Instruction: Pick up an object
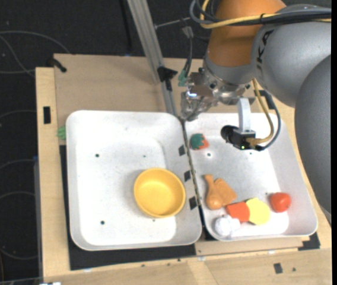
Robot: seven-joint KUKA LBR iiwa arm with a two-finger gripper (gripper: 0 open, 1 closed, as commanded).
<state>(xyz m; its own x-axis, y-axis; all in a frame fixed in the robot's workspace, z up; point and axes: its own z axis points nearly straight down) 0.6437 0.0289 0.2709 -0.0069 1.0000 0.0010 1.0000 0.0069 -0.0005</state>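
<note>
My claw (190, 107) hangs over the far edge of the bench's two bins, above the seam where they meet; whether it is spread or pressed together I cannot tell, since the metal parts blur into one another. My grey arm (299, 46) with its orange band (239, 22) fills the upper right and hides the far right corner of the right bin (287, 159). A slanted metal post (148, 37) rises just left of the claw, and a black fitting with a cable loop (239, 136) hangs over the right bin's far half.

The left bin (97, 141) holds one yellow bowl (158, 192), upright, near its right wall. The right bin holds a small green-and-red object (199, 141) near its far left corner. Along its near edge sit an orange gourd-shaped toy (218, 193), a white round object (223, 225), an orange-red block (238, 211) touching a yellow object (258, 211), and a red ball (280, 202).

The green-and-red object lies nearest the claw, just below it; the near-edge cluster lies well apart.
</note>
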